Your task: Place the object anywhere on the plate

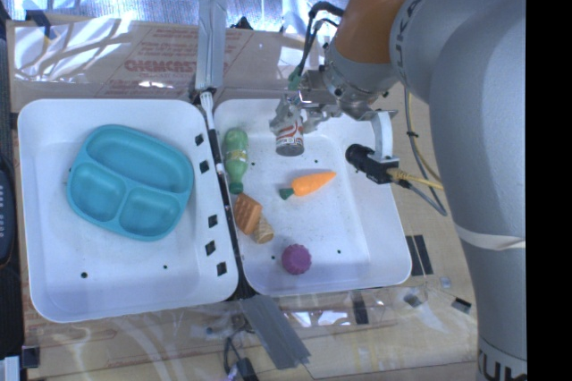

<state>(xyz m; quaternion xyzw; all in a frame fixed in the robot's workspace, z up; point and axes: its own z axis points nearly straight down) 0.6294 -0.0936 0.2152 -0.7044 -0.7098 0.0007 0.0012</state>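
- Gripper (pixel 292 122) over the back of the right bin (pixel 380 232), wrist pointing down from the grey arm (pixel 465 102) with its orange band (pixel 380 4).
- Seems closed on a small can (pixel 289 138) with a red and white label, the can apparently pinched between the fingers and tilted, grey end toward the bin floor; whether lifted or touching the floor, impossible to tell.
- Just in front of the can, a toy carrot (pixel 309 184) lying flat, green top pointing left.
- Against the right bin's left wall, a green bottle (pixel 235 157), and below it a brown bread-like piece (pixel 252 217).
- Near the front of that bin, a purple ball (pixel 297 258).
- In the left bin (pixel 54 281), a blue divided plate (pixel 130 181), well apart from the can.
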